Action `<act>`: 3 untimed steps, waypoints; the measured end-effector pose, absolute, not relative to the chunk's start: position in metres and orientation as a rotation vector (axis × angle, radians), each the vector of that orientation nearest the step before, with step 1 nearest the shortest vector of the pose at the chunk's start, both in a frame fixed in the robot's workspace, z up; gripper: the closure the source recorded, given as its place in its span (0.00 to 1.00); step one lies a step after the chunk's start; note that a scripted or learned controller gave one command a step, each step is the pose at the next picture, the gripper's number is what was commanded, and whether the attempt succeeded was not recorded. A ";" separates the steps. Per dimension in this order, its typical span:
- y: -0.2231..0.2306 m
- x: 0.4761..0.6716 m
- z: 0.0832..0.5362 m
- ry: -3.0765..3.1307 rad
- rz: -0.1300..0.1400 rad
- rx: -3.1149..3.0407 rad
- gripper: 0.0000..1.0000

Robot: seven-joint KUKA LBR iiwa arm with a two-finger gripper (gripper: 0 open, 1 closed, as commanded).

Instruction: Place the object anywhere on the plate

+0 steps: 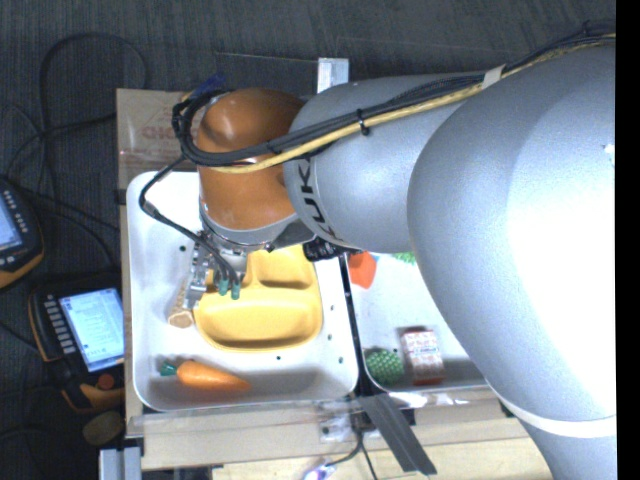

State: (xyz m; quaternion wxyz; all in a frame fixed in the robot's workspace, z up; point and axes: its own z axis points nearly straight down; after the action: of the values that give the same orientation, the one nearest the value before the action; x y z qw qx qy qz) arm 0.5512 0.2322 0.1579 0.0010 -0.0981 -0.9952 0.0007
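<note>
Your left bin [140, 268] — yellow plate [265, 313], carrot [205, 375], cork-like piece [182, 313]; hand [222, 283] over the plate's edge, grip state unclear. Arm lettering partly legible — "UK".

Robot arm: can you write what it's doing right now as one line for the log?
gripper: over yellow plate's left edge | carrot: in left bin, below plate | placed: not yet

1. Looks like a robotics lab: big grey arm [480, 208] over two white bins [150, 268] on a bench.
2. Teach pendant [15, 230], a lit screen [92, 328], loose cables [70, 88] on dark carpet.
</note>
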 end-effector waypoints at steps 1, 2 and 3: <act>0.234 0.511 0.132 -3.130 -0.001 0.244 1.00; 0.233 0.506 0.166 -3.091 0.000 -0.562 1.00; 0.233 0.484 0.186 -3.138 0.001 -0.147 1.00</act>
State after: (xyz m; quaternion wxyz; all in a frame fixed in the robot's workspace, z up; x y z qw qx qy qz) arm 0.4838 0.2334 0.1860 0.0000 -0.0469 -0.9989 0.0002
